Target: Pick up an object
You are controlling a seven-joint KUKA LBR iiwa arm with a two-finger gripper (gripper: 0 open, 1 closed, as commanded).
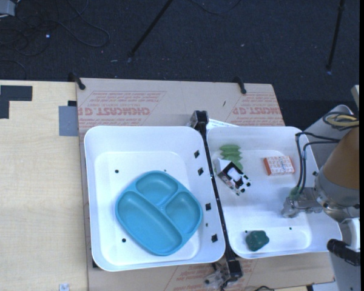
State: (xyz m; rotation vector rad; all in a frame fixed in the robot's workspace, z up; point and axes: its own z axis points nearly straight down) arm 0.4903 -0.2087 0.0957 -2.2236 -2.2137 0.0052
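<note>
The right bin (303, 238) holds several small things. A pale green leafy piece (231, 153) lies near its back left, with a black-and-white patterned object (234, 178) just in front of it. Toward the back right lies an orange-and-white packet (278, 165), and a dark green lump (256, 240) rests near the front wall. My gripper (293, 207) reaches in from the right and sits low over the bin floor at the right side, between the packet and the lump and apart from both.
The left bin (103, 156) holds a blue divided plate (159, 211). A black divider (211, 187) runs between the bins. The arm's grey body and orange band (346, 162) overhang the right bin's right wall, with cables beside it.
</note>
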